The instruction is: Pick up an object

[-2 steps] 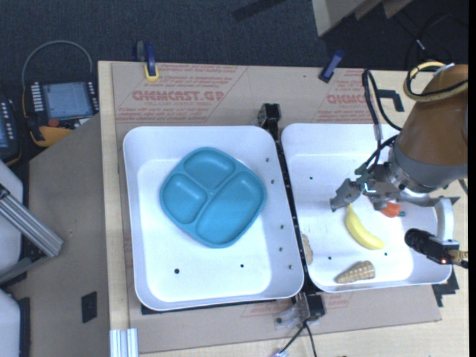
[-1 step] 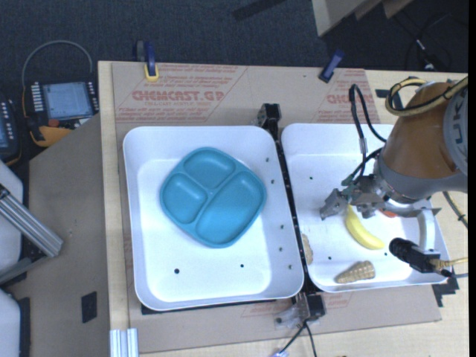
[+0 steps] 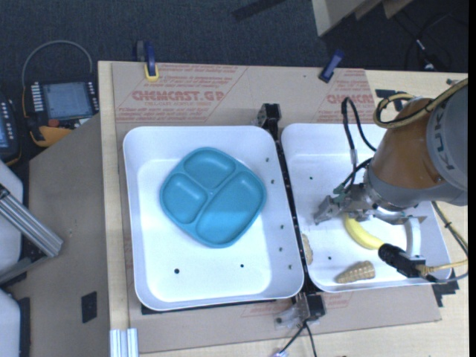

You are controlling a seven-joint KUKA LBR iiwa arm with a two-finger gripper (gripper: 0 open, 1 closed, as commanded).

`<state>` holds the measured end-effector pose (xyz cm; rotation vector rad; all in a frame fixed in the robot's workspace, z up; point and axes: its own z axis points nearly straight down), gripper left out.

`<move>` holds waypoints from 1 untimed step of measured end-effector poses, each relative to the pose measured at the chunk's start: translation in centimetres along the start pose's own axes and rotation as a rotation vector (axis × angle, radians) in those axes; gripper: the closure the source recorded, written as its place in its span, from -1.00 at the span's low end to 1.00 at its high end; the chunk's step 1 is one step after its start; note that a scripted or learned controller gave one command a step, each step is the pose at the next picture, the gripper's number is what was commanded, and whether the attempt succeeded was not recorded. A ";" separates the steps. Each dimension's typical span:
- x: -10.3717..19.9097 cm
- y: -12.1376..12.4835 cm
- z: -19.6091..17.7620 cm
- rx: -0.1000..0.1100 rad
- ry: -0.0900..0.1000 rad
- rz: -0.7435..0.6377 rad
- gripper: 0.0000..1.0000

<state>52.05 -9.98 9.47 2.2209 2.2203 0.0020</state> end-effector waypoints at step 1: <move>0.0 0.2 -1.3 -0.008 -0.002 0.001 1.00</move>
